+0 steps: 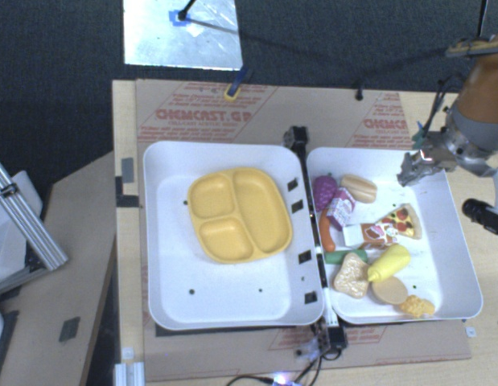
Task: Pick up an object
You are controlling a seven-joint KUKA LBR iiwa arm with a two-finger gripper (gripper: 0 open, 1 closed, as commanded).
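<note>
The left bin (164,240) carries a yellow divided plate (236,214), lying slightly askew near its middle with bare white floor on every side. A black divider (306,215) runs between the two bins.

The right bin (462,248) holds the toy food, crowded against its left wall and lower half: a purple grape bunch (324,190), a bread roll (359,187), a small pink-and-white carton (339,212), an orange carrot (327,232) along the divider, a pizza slice (399,222), a yellow bottle-like piece (389,262), a tan biscuit shape (351,276), a round brown piece (389,290) and a small yellow nugget (417,305).

The gripper (413,170) hangs over the upper right part of this bin, near its back rim. Whether it is apart or together cannot be told at this size, and nothing is visibly held.

Every candidate lies to the left of and nearer the camera than the gripper. The pizza slice looks nearest, almost straight toward the front; its long axis runs from lower left to upper right, with its point toward the gripper. It sits clear of the roll, though a small card-like piece touches its left end. The roll, off to the left, also stands fairly alone with its long axis across the bin.

Open floor lies along the bin's right side, so a descent there would likely meet little clutter; the tighter pile at the lower left leaves less room for closing around any single item.
</note>
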